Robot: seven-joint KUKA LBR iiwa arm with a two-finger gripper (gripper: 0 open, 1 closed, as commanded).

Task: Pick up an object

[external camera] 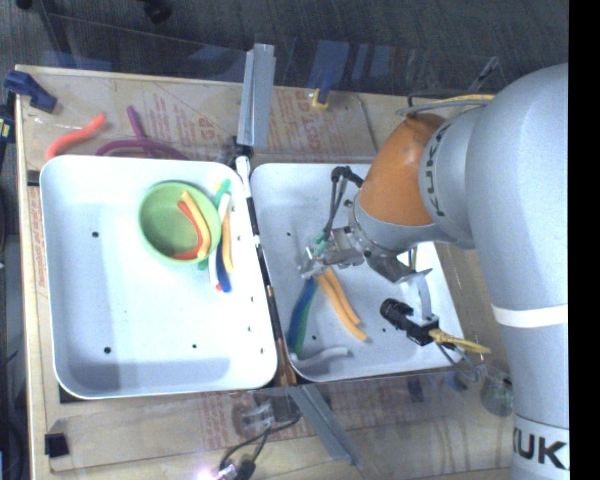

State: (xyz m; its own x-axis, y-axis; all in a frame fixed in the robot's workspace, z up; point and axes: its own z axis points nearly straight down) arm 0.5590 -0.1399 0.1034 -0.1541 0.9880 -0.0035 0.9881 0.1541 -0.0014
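Note:
My gripper [320, 256] hangs low over the middle of the right bin [280, 193], below the orange wrist band. Just beneath it an orange strip [341, 304] lies slanting toward the front of the bin. A blue and green strip [301, 318] lies beside it along the bin's left wall. A pale curved piece [321, 357] rests at the front left corner. Whether anything is in the gripper is hidden by its own body.
The left bin [100, 308] holds a green bowl [170, 223] with red, yellow and orange strips across it, and further coloured strips [223, 248] at its right. Orange and purple strips [100, 138] lie on the bench behind the left bin.

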